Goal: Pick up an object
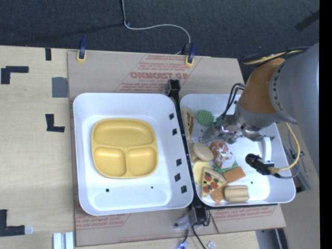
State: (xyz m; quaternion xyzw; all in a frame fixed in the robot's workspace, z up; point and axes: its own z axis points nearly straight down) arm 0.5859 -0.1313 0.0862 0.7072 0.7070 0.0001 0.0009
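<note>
table (31, 139): tan top, black tape marks, cardboard sheet under both bins.
left bin (83, 191): white, shallow; carries a yellow divided plate (124, 147), three compartments, nothing in them.
right bin (270, 191): holds all the candidates, clustered along its left half. Looks like toy food.
pizza slice (211, 181): flat wedge near the front left corner, leaning on its neighbours. Probably light rigid plastic; thin edge, poor bite unless taken across the width.
round bun (203, 151): tan, smooth, just left of the claw. Likely slippery and prone to roll out; take it across the middle.
green piece (205, 118): knobbly, toward the back of the bin. Textured, so probably the best friction.
red-white piece (222, 154): right under the claw area, touching the bun.
bread roll (236, 193): at the front edge, beside an orange slab (233, 174). Blocky, easy to straddle.
claw (224, 131): low over the pile, near the red-white piece; open or closed, cannot tell, wrist blocks it. Nothing visibly held.
risk: items touch; neighbours likely get shoved.
</note>
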